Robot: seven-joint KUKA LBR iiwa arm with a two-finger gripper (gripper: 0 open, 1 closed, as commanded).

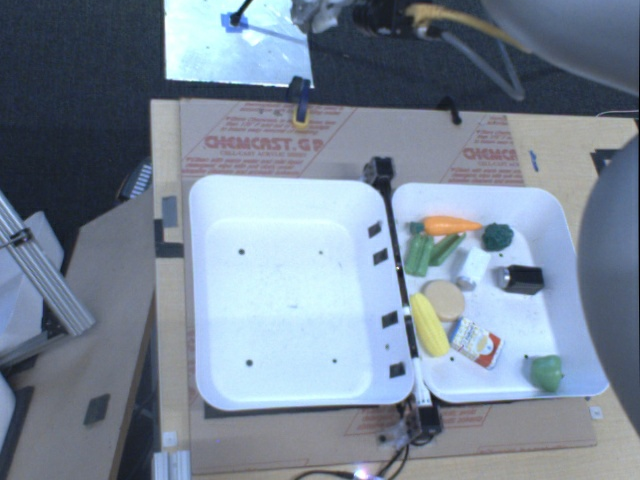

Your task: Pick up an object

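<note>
The right bin (560, 218) holds several toy foods: an orange carrot (450, 225), a dark green broccoli (497, 235), two green cucumbers (425, 253), a white block (471, 266), a black box (522, 279), a tan round biscuit (444, 299), a yellow corn cob (431, 325), a small red and white carton (474, 343) and a green pepper (546, 371). My gripper (322, 0) hangs high at the top of the view, beyond the bench's far edge and well away from both bins.
The left bin (205, 268) lies beside the right one, joined by a black hinge strip (392, 268). A yellow and blue clamp (299, 103) sits at the bench's far edge. The grey arm (610, 268) looms along the right side, and aluminium rails (35, 278) stand at the left.
</note>
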